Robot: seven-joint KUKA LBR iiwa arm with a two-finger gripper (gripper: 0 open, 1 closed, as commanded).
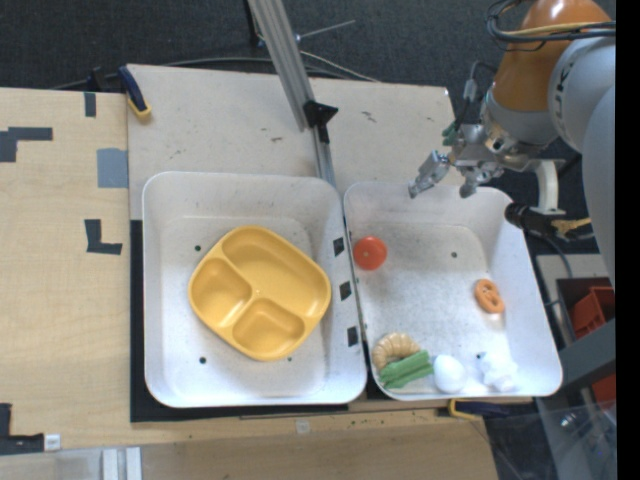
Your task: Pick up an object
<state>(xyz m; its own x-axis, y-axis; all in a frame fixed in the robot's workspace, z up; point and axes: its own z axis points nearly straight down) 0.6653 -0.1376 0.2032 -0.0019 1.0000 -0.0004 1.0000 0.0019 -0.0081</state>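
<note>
Red ball well below-left of open, empty gripper

Robot arm: grey casing showing an orange band above the wrist, black cables looping over it. Metal pincer: two thin silvery fingers projecting from a dark mount.

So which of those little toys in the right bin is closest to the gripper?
The red tomato, alone near the bin's left wall; the others sit farther down from the gripper.
</note>
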